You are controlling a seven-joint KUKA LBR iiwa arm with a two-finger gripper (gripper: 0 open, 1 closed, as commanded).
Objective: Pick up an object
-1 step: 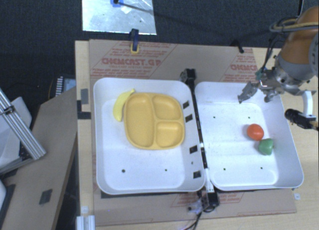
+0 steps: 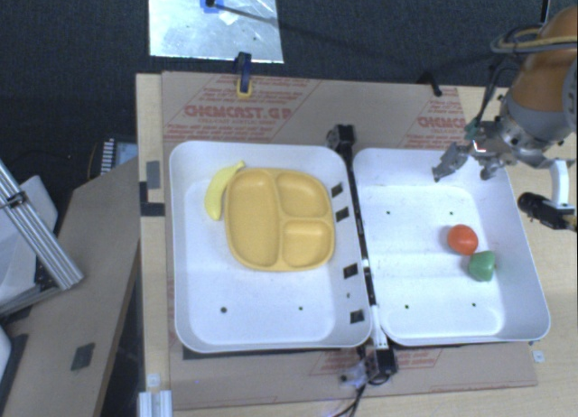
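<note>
Metallic grey, the two-finger gripper [image 2: 468, 161] hangs over the far edge of the right white bin [image 2: 424, 316], below the arm's orange band [image 2: 545, 81]. Its two fingers look spread apart with nothing between them, though at this size the gap is hard to read with confidence.

Both bins are shallow, smooth white plastic trays with rounded corners and a few small dark dots on their floors. They sit side by side on a sheet of brown cardboard [image 2: 298, 104] printed with red lettering.

Inside the right bin, near its right wall, lie two small things: a round, glossy orange-red ball-like object [image 2: 462, 239] and, just beside it toward the near side, a lumpy green object [image 2: 482, 265]. They appear to touch or nearly touch. Both lie well apart from the gripper, nearer the camera than it is. Most of that bin's floor to their left is bare white plastic.

The left white bin [image 2: 208, 316] holds a matte yellow plastic plate with three compartments [image 2: 275, 218], rounded-square in outline. A curved yellow banana-shaped piece [image 2: 219, 191] lies against the plate's upper left rim. Bare floor runs along the bin's near side.
</note>
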